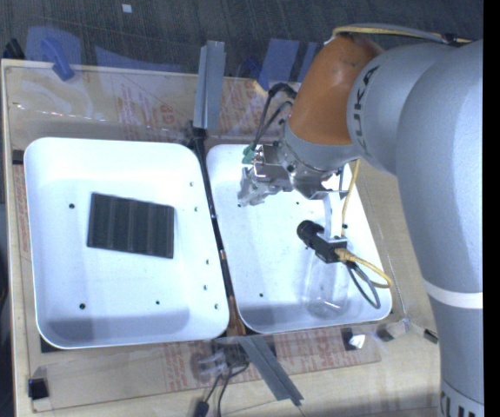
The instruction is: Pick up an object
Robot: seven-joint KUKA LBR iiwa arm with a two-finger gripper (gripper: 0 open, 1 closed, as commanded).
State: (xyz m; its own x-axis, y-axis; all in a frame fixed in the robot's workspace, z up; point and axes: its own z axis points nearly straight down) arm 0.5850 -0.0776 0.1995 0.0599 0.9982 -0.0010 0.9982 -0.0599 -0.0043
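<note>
We see the metal two-finger gripper (254, 189) hanging over the upper left of the right shallow white plastic bin (271, 315); we cannot tell its state, and nothing visibly sits in it. The flat dark grey ribbed rectangular pad (131, 225) lies mid-floor in the left shallow white plastic bin (45, 159). It looks light, thin, probably flexible; we judge an edge pinch best, since it lies flush. A clear plastic cup (326, 292) lies near the right bin's lower right wall: light, slippery, crushable. Open floor surrounds the pad; the divider rim sits between.
</note>
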